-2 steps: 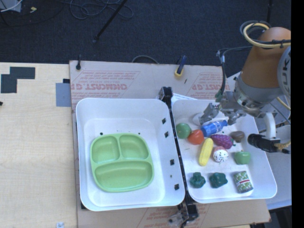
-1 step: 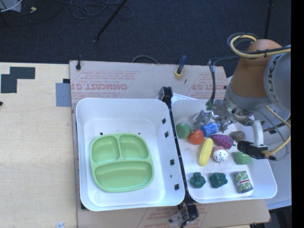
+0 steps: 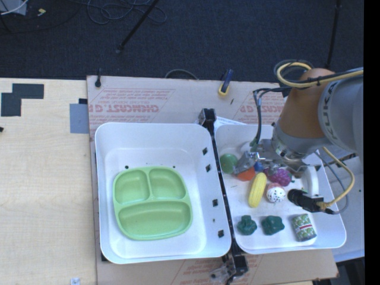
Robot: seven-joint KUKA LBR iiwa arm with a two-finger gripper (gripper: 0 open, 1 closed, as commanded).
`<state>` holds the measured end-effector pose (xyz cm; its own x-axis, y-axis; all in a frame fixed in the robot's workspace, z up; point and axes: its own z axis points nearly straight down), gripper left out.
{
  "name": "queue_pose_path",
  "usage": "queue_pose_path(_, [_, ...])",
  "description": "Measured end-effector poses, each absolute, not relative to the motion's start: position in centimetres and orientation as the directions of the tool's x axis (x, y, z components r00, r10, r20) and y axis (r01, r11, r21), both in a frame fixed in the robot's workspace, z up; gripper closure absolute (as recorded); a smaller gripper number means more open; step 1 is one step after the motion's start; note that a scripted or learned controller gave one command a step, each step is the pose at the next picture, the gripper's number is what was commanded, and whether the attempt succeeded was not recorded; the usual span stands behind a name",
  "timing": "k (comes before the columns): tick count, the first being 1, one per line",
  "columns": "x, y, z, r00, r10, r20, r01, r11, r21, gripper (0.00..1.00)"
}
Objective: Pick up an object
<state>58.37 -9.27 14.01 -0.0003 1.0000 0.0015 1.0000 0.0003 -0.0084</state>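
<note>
Low over the right bin (image 3: 332,236), my gripper (image 3: 252,159) sat among the toys; I could not tell its state. Left to right lay a green ball (image 3: 228,162), an orange piece (image 3: 244,174), a yellow corn (image 3: 257,189). I judged myself mid-reach; next came closing and lifting.

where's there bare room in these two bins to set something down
Most room is in the left bin: bare floor rings the green divided plate, widest along the far wall. In the right bin, a small bare patch lies in the far corner by the divider. Its middle is crowded: the gripper, yellow corn and dotted ball sit close.
</note>
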Motion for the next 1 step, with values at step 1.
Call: queue_pose_path(1, [58.28,-9.11,8.66,0.0,1.0,0.001,1.0,0.0,-0.007,0.0])
